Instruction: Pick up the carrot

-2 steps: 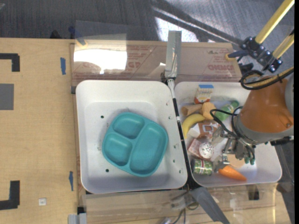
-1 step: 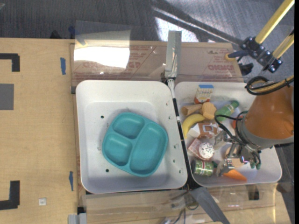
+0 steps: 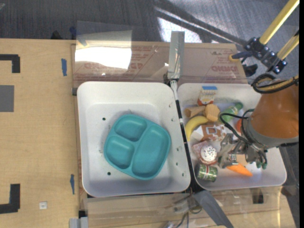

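Gripper (image 3: 236, 156) low in the right bin (image 3: 280, 177), and the carrot (image 3: 240, 170) lies just below its fingers, touching or nearly; open or closed, I can't tell.

Robot arm: broad orange band (image 3: 280, 113) above wrist, rounded, smooth, glossy. Below band, grey cylindrical wrist collar (image 3: 259, 136), darker at lower edge. Black cable (image 3: 270, 82) looping across top of orange band, thin, curved. Small metal two-finger pincer (image 3: 236, 155) at arm's end: silver-grey and black parts, cluttered with brackets and short wires; fine detail blurred. Small green spots on pincer housing, nature unclear. No legible markings or screws at this resolution.
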Robot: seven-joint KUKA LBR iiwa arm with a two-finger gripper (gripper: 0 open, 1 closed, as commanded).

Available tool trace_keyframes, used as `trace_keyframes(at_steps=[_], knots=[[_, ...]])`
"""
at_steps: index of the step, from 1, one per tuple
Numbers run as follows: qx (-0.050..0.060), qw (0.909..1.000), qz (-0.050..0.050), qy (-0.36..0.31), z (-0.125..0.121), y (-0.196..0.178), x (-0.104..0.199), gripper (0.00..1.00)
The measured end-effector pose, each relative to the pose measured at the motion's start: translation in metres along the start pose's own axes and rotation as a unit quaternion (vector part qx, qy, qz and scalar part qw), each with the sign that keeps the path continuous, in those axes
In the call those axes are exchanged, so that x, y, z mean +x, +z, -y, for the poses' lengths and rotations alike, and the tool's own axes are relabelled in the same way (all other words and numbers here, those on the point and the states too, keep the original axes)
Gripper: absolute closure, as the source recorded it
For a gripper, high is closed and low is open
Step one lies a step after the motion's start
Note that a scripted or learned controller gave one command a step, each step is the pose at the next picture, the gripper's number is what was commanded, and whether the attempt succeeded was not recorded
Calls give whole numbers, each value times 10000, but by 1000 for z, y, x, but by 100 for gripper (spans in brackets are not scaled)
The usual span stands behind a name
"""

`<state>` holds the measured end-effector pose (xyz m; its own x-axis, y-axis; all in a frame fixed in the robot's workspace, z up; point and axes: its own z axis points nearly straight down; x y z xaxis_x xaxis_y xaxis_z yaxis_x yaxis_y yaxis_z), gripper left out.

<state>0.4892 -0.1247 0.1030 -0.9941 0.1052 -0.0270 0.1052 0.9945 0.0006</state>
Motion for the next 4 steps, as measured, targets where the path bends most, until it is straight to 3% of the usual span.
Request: trace_keyframes(at_steps=[1, 2, 3, 4], knots=[[-15, 9915, -106, -1296, 45, -4, 4, 100], [-11, 9992, -98, -379, 3, -7, -52, 100], [-22, 9716, -45, -2366, 37, 12, -29, 100], [0, 9449, -35, -3275, 21, -152, -36, 100]])
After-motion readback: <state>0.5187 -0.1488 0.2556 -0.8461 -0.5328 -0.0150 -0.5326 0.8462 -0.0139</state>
